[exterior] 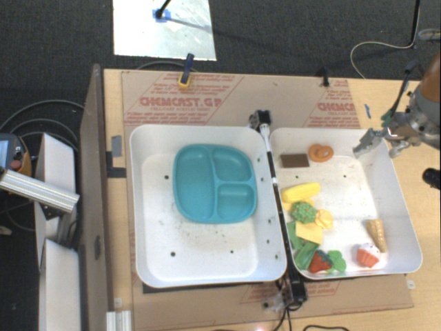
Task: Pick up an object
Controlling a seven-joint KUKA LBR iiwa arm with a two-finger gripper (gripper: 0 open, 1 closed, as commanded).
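Two white bins (207, 271) sit side by side on the table (227, 92). A blue plate (213, 183) lies in the left bin; toy food (309, 219) fills the right one's near left corner. Gripper (377, 143) hovers at the far right, fingers apart, holding nothing.

Light: you get bright, even overhead light.
Glare: the white bins (207, 267) look nearly washed out; the silver sheet (165, 19) shines.
Shadows: soft and short.
Focus: slightly soft and grainy throughout.
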